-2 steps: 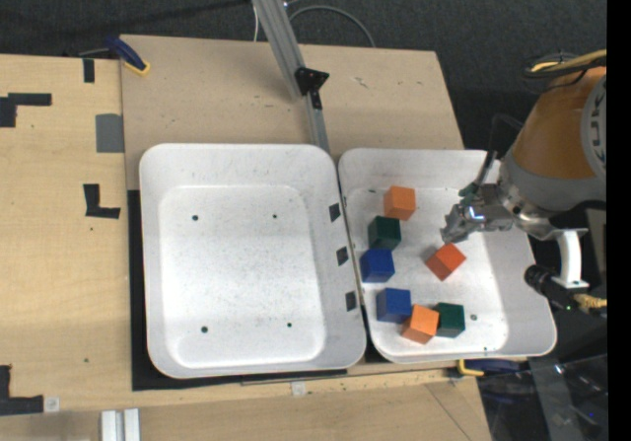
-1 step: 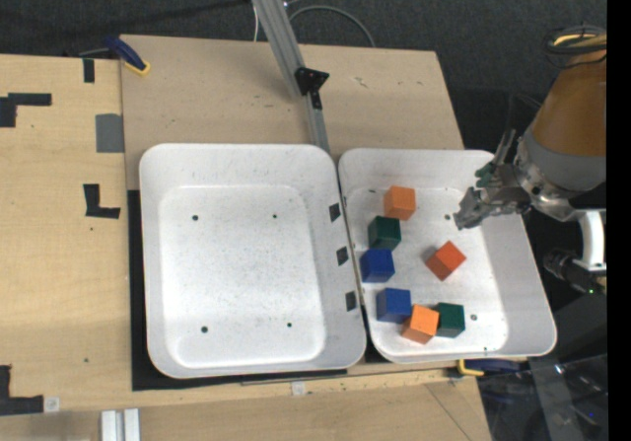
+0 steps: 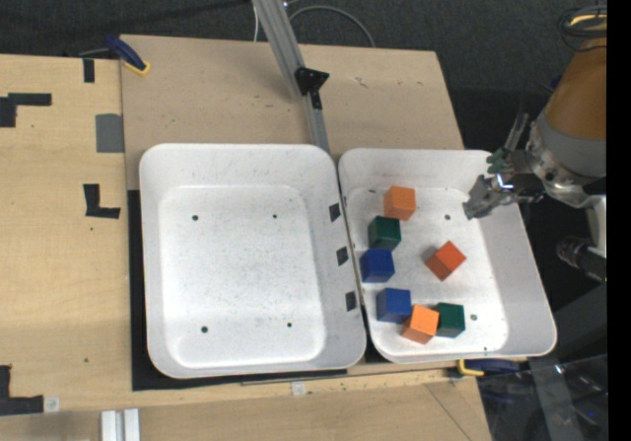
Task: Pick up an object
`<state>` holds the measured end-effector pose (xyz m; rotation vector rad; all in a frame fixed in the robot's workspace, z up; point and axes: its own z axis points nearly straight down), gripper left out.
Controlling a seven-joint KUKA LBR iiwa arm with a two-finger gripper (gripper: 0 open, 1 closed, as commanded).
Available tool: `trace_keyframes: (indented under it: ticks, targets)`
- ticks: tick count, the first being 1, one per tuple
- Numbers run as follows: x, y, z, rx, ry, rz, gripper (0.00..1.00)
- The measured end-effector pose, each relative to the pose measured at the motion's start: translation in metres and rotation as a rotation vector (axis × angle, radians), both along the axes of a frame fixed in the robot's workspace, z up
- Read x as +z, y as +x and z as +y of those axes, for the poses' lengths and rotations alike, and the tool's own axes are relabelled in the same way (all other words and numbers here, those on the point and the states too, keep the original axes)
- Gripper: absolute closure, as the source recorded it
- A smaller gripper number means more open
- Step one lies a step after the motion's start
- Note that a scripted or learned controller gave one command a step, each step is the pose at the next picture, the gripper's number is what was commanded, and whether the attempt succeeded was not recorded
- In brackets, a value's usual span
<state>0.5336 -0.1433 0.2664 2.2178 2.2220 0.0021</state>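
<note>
Gripper (image 3: 485, 196) over right bin (image 3: 527, 276) edge, blocks (image 3: 386, 232) apart

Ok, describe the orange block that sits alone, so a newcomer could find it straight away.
Start at the right-hand bin, the one holding coloured blocks. Move to its middle, towards the arm's side, and find the red-orange block turned like a diamond. It touches nothing, while the other two orange blocks each sit against a green one.

White bins (image 3: 237, 168) hold orange (image 3: 399, 201), green (image 3: 385, 231) and blue cubes (image 3: 377, 264).
</note>
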Motion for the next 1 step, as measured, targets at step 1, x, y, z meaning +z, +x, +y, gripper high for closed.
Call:
trace_keyframes:
  ticks: [1]
  targets:
    - [-0.0156,0.0107,0.0481,0.004,0.001,0.005,1.00]
